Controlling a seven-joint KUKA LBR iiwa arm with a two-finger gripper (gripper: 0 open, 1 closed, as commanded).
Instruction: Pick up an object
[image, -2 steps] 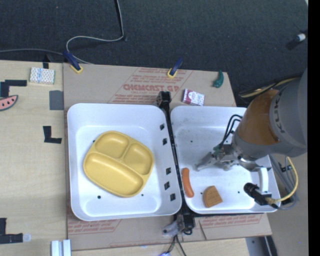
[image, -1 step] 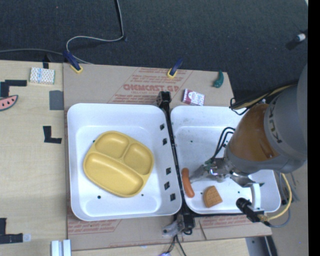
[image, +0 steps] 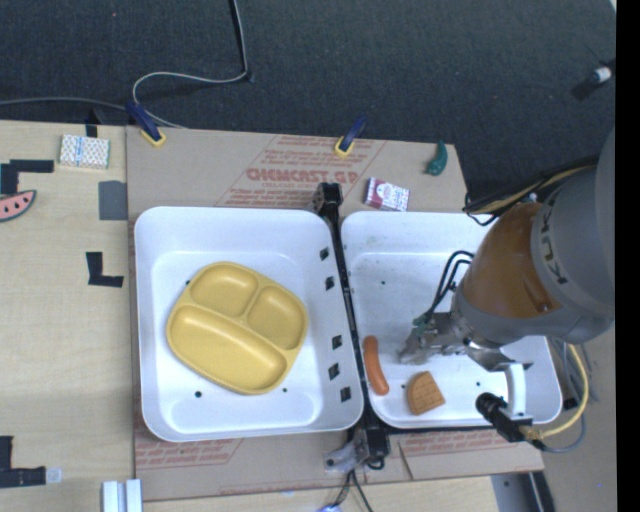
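Your gripper (image: 418, 345) sat low in right bin (image: 400, 240); finger spread too murky, can't tell any grasp. Slim orange sausage (image: 375, 364) and rough tan biscuit (image: 425, 392) lay just beside. Yellow compartment tray (image: 236, 326) filled left bin (image: 160, 300).

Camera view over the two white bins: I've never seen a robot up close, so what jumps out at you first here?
The big yellow divided tray lying in the left bin catches the eye first. Next comes the bulky grey and orange arm reaching in from the right, its gripper low over the right bin. Near it lie an orange sausage-like piece and a small brown cracker-like piece.
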